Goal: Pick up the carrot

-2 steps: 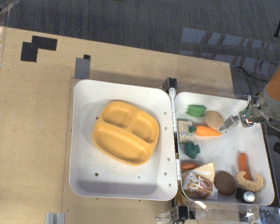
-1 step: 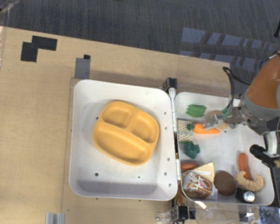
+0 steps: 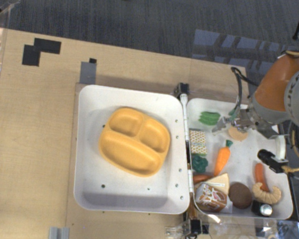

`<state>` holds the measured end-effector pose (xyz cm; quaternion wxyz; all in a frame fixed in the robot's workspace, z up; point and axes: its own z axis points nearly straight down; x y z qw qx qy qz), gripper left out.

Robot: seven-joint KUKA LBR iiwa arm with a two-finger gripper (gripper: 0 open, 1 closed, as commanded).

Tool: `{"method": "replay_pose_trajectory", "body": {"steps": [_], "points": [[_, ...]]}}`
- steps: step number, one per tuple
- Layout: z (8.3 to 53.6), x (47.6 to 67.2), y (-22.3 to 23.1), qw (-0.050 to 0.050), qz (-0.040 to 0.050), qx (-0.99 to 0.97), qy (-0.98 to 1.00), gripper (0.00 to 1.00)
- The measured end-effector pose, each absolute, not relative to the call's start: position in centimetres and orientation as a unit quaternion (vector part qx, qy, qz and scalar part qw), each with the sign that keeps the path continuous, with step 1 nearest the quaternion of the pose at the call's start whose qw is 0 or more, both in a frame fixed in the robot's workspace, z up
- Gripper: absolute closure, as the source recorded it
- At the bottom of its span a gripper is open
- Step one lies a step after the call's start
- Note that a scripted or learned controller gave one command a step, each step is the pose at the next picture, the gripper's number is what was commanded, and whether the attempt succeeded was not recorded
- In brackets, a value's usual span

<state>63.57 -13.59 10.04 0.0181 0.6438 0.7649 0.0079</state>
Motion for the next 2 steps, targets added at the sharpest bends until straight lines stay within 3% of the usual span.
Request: {"method": "replay_pose_trajectory", "body": {"steps": [1, 2], "points": [[8.8, 58.4, -12.4, 0.004, 0.0021, 0.626, 0.780, 0.00], [9.0, 53.7, -10.8, 0.009, 0.0025, 0.582, 0.813, 0.00]]}}
